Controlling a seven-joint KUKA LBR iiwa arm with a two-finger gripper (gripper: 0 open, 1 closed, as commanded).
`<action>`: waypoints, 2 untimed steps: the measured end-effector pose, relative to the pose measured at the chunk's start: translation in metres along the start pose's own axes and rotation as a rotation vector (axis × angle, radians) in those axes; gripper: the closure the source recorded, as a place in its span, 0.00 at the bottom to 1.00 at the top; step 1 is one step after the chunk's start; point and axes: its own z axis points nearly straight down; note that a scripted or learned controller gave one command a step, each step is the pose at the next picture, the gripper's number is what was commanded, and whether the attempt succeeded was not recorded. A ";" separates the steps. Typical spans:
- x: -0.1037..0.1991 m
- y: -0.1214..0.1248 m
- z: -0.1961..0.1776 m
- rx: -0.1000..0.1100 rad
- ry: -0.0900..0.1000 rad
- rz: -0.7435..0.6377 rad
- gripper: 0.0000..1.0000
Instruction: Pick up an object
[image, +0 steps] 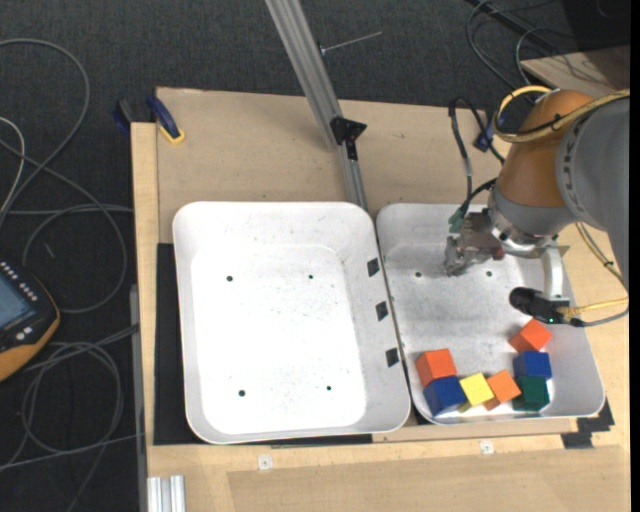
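Observation:
Several coloured blocks lie along the near edge of the right bin (440, 310): an orange block (435, 364), a blue block (446, 395), a yellow block (477, 388), a small orange one (503, 386), a blue block (534, 366) on a green one (533, 393), and another orange block (533, 335) by the right wall. My gripper (460, 258) hangs over the far part of the right bin, well apart from the blocks, pointing down at bare bin floor. Nothing shows in it.
The left bin (270, 320) sits beside the right one, with a shared rim and black clips (380, 310) between them. A metal pole (320, 90) slants up from behind the bins. Cables and a black connector (527, 299) trail from the arm on the right.

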 end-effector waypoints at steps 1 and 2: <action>0.002 0.005 -0.045 -0.005 -0.002 -0.001 1.00; 0.013 0.005 -0.096 -0.006 -0.002 -0.002 1.00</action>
